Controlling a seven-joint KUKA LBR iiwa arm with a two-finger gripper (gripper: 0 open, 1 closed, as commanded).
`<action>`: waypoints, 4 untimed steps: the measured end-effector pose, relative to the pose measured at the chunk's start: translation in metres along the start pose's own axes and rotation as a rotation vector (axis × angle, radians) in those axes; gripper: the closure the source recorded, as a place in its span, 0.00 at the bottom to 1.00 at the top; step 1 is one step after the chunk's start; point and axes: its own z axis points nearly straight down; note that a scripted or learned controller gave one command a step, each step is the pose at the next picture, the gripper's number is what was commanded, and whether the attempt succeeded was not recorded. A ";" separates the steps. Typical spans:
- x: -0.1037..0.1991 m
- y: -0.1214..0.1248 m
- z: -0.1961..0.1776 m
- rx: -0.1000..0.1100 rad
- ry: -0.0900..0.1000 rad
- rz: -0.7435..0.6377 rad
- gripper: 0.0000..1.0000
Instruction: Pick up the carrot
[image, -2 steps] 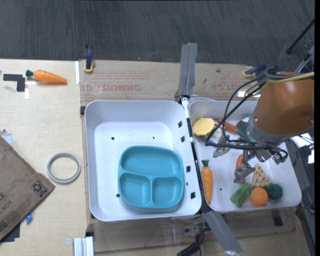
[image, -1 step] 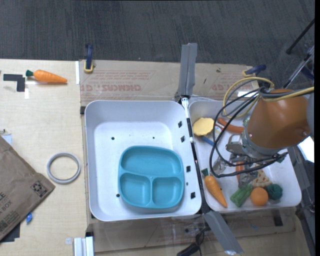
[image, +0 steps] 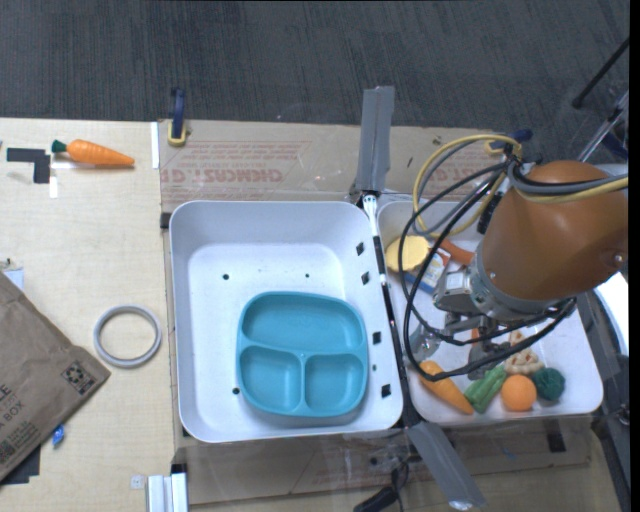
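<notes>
An orange carrot (image: 446, 388) lies slantwise near the front left corner of the right bin (image: 590, 395). My gripper (image: 472, 330) hangs under the orange-banded wrist (image: 555, 235), a little above and behind that carrot, half hidden by black and yellow cables. I see nothing held in it. A second carrot (image: 97, 154), with a green top, lies outside the bins on the wooden bench at the far left.
Beside the carrot in the right bin are a green vegetable (image: 487, 388), an orange ball (image: 518, 392), broccoli (image: 548, 382) and a yellow piece (image: 410, 255). The left bin (image: 190, 300) holds a blue divided plate (image: 300, 355). A grey ring (image: 127, 334) and a cardboard box (image: 35, 385) lie on the bench.
</notes>
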 end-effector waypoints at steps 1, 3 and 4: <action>0.031 -0.007 0.000 0.000 0.000 -0.171 0.00; 0.083 -0.022 0.100 -0.001 0.000 0.059 0.00; 0.061 -0.058 0.097 0.002 -0.001 0.257 0.00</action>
